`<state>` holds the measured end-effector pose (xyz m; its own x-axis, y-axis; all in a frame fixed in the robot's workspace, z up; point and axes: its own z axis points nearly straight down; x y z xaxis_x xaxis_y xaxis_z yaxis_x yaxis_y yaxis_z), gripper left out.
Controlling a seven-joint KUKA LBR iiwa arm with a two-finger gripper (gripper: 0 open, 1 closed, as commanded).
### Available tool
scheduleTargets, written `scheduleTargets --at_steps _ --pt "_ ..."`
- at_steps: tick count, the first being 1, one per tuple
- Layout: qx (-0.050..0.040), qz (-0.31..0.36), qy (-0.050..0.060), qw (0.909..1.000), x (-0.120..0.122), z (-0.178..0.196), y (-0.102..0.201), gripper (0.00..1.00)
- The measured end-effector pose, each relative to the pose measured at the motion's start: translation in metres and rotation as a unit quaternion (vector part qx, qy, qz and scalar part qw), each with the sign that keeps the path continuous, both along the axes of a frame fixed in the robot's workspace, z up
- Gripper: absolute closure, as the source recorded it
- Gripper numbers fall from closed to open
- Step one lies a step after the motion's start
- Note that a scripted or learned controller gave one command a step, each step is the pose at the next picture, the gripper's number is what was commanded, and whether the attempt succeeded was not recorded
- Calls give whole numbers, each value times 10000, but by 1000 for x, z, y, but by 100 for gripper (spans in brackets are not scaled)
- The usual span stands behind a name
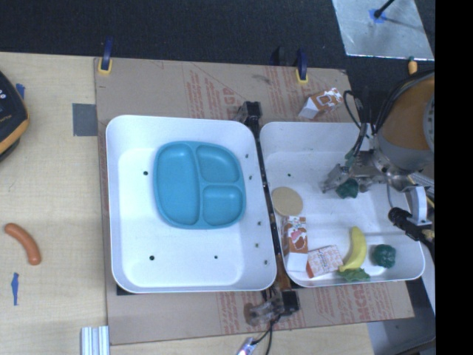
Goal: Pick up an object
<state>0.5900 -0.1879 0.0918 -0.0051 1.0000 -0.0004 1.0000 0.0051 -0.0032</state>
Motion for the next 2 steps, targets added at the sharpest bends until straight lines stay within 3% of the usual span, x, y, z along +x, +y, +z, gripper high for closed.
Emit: scheduleTargets --at_steps 1,2 --pt "-2 13 5 10000 0 11 -1 100" --pt "7 0 -6 10000 67 19 68 100"
